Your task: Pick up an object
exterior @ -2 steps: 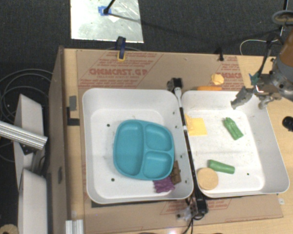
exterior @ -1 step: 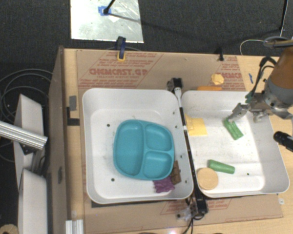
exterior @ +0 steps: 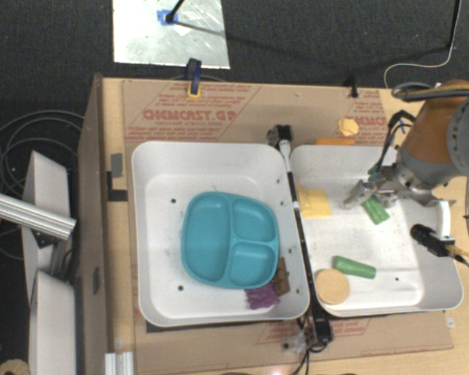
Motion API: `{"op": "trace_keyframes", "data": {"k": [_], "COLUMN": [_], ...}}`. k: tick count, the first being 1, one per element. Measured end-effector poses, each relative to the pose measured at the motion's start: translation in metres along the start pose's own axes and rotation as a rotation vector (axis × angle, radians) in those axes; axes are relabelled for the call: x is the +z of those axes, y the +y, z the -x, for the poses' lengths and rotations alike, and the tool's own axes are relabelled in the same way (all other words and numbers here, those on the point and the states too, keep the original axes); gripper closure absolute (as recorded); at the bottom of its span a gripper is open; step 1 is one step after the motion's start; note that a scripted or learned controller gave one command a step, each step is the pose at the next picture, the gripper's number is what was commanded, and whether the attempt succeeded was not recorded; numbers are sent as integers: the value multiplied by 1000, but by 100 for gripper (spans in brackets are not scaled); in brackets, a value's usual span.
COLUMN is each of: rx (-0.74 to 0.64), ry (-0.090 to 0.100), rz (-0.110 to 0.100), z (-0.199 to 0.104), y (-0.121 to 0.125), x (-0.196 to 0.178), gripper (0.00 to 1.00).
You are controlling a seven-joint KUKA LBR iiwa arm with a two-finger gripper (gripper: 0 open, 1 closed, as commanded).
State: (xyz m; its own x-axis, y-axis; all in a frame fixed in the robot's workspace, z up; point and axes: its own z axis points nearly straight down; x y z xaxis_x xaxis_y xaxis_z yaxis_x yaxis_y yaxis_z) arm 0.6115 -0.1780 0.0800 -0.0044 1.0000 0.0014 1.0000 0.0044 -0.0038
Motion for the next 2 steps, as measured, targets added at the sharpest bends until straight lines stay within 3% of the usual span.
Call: {"op": "trace_keyframes", "data": {"k": [1, 2], "rx": [5, 3], "ry": [-3, -3], "rz": [5, 9], "z": [29, 28], "y": [-10, -8], "x": [-4, -16], "gripper": [0, 100]}}
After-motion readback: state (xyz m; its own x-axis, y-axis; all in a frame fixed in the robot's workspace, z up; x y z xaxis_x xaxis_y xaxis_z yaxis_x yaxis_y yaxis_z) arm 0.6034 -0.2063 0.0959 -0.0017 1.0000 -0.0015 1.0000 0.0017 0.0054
